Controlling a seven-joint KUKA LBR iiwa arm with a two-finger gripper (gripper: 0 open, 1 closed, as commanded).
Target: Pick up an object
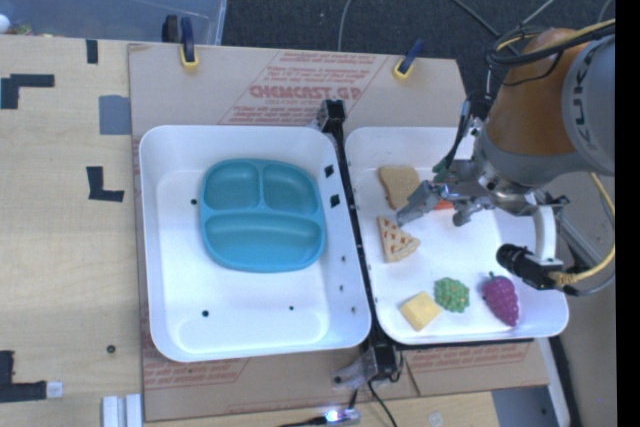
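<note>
Several food toys lie in the right bin (520, 330). A tan bread slice (398, 183) sits at its upper left, with a pizza slice (397, 240) just below it. Along the front edge lie a yellow cheese block (420, 310), a green broccoli piece (452, 294) and a purple grape bunch (501, 299). My gripper (424, 203) hangs over the bin's middle, its grey fingers pointing left toward the gap between the bread and the pizza. The fingers look open, and nothing is between them.
The left bin (170, 315) holds a blue divided plate (262, 214). A black divider (348, 205) runs between the two bins. Both bins rest on a cardboard sheet (300, 85) fixed with yellow clamps. Cables loop behind the arm at upper right.
</note>
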